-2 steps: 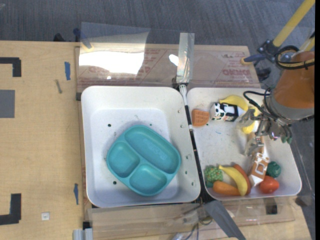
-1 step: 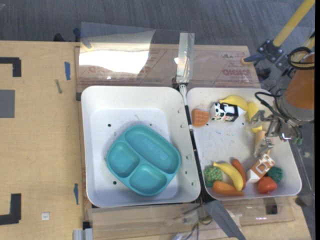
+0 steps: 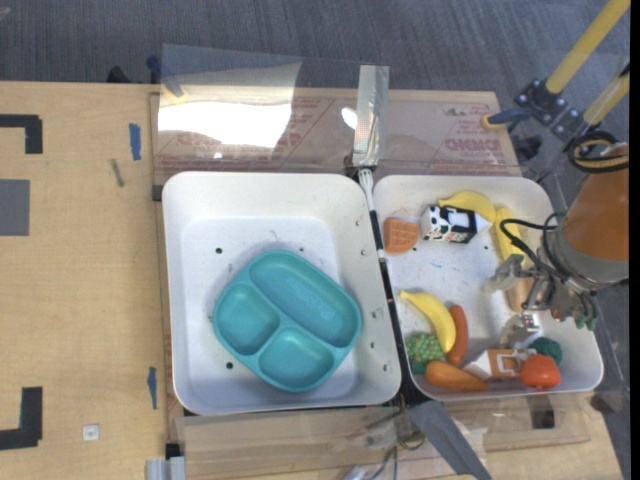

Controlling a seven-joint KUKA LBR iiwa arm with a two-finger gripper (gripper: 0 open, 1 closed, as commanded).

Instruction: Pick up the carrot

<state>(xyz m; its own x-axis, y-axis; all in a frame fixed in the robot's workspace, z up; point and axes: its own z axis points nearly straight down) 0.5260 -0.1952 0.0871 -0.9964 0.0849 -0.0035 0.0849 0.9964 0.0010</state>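
Two white bins sat side by side on the counter. Inside the right bin (image 3: 575, 383), the hand (image 3: 527, 320) hovered; finger state could not be determined. The carrot (image 3: 452, 375) lay at eight o'clock from it, long axis roughly three-to-nine, near the front wall.

Left bin (image 3: 190, 268): divided plate (image 3: 287, 319). Right bin (image 3: 478, 186): carrot (image 3: 455, 375) at near edge, broccoli (image 3: 423, 349) just left of it, sausage (image 3: 459, 332) behind, bananas (image 3: 431, 313) farther back
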